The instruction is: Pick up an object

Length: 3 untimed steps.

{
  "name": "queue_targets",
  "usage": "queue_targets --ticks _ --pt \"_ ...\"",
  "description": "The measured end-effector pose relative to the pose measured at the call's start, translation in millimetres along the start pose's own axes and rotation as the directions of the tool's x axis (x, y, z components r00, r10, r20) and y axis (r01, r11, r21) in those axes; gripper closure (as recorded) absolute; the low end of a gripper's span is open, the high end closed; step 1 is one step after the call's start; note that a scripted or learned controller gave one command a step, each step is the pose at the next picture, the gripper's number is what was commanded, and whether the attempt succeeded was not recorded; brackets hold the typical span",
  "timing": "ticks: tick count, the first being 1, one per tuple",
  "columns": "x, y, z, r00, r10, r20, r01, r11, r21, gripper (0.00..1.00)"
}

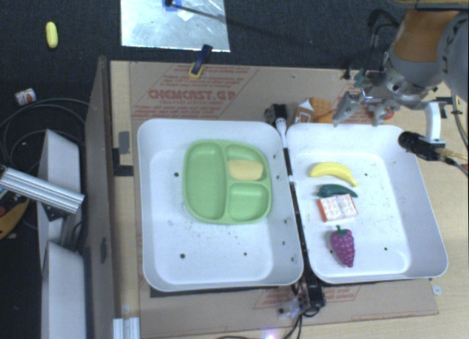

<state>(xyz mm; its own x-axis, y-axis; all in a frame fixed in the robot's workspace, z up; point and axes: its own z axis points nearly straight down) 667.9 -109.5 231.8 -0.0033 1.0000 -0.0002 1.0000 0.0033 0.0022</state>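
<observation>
The right bin (410, 206) holds a yellow banana (333, 172), a dark green vegetable (337, 191), a small red and white box (338, 206) and a purple bunch of grapes (343, 247), lined up down its left half. My gripper (361, 113) hovers over the far rim of this bin, above and beyond the banana. Its fingers are spread open with nothing between them. In the left bin (165, 213) lies a green divided plate (226, 181) with a pale yellow item (245, 170) in its upper right compartment.
Both bins rest on a cardboard sheet (198, 92). A small orange and white object (309, 110) lies on the cardboard just behind the right bin, left of the gripper. The right half of the right bin is bare white floor.
</observation>
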Motion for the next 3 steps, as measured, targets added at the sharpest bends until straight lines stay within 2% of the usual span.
queue_targets --ticks 1,2,3 --pt "-42.7 -43.9 63.7 1.000 0.007 0.000 -0.007 1.000 0.008 0.00" --pt "-36.4 -38.3 138.3 1.000 0.003 -0.004 -0.003 1.000 -0.010 0.00" --pt "-51.0 -78.8 108.7 1.000 0.004 0.001 -0.004 1.000 0.001 0.00"
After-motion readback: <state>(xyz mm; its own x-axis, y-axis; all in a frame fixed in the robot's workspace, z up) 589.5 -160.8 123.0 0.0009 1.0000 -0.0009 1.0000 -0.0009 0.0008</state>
